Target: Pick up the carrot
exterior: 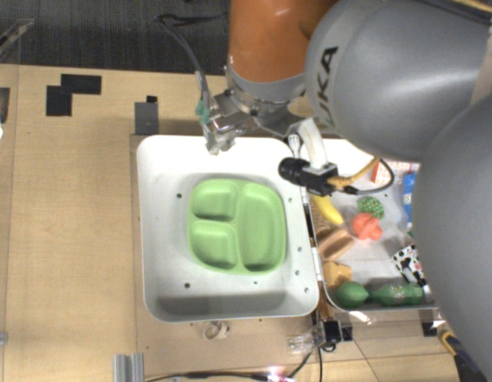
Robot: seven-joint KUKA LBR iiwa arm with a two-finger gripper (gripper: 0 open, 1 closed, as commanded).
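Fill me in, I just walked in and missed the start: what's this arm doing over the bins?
The grey KUKA arm reaches in from the right, its gripper above the far rim of the left white bin, which holds a green divided plate. The right white bin holds toy food, including a partly hidden orange carrot-like piece. Nothing shows between the fingers.

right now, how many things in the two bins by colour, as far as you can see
Green: 4 – divided plate, round ball, two vegetables at the front
Yellow: 1 – banana
Red-orange: 1 –
Tan/brown: 2 –
Black-and-white: 1 –
Total: 9; the arm hides more of the right bin.
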